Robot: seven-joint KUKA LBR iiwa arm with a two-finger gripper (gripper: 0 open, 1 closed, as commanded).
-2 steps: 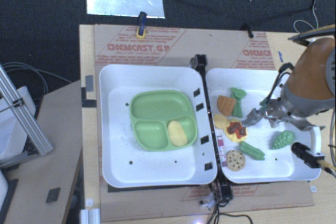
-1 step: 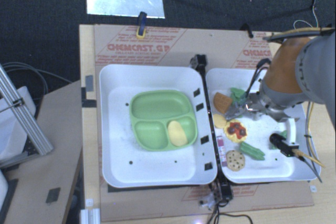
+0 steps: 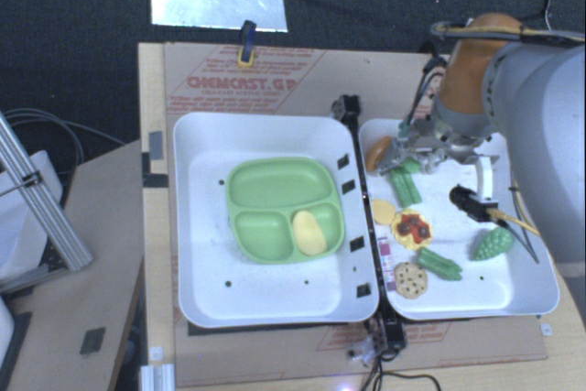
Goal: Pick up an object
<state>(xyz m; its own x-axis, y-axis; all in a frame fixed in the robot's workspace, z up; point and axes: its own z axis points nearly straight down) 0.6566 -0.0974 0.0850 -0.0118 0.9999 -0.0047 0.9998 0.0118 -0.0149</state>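
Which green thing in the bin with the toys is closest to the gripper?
The long green bean-like piece, lying right under the gripper. The bumpy green one and the green piece beside the cookie lie farther away.

The gripper (image 3: 403, 158) hangs low over the right bin (image 3: 526, 293), seemingly touching a green pod (image 3: 405, 188) (contact unclear). The left bin (image 3: 197, 197) bears 1 green tray (image 3: 275, 183) with a yellow piece (image 3: 310, 232).

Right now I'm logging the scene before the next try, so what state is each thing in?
Gripper: low in right bin, fingers hidden.
Green tray: flat in left bin.
Yellow piece: lying in tray's compartment.
Cookie: flat.
Green stick: lying beside gripper.
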